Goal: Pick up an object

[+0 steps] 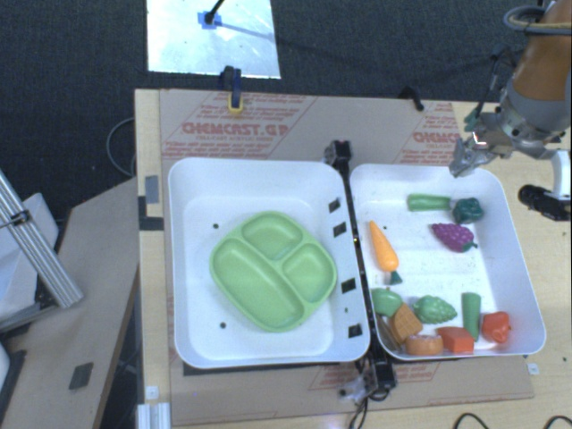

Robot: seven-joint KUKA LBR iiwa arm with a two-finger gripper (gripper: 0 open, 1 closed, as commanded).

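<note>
My gripper (465, 162) hangs over the far rim of the right bin (518, 266), up and to the right of a green broccoli piece (444, 205); I see nothing between its fingers. Inside the right bin lie purple grapes (453, 235), an orange carrot (383, 247), a green lettuce-like piece (434, 308), a small green cylinder (471, 310) and a red piece (496, 326). More toy food, orange and red, crowds the bin's near edge (429, 340).
The left bin (197, 204) holds a green divided plate (273, 271). A black clamp strip (349, 239) runs between the bins. The grey arm with its orange band (541, 70) comes in from the upper right.
</note>
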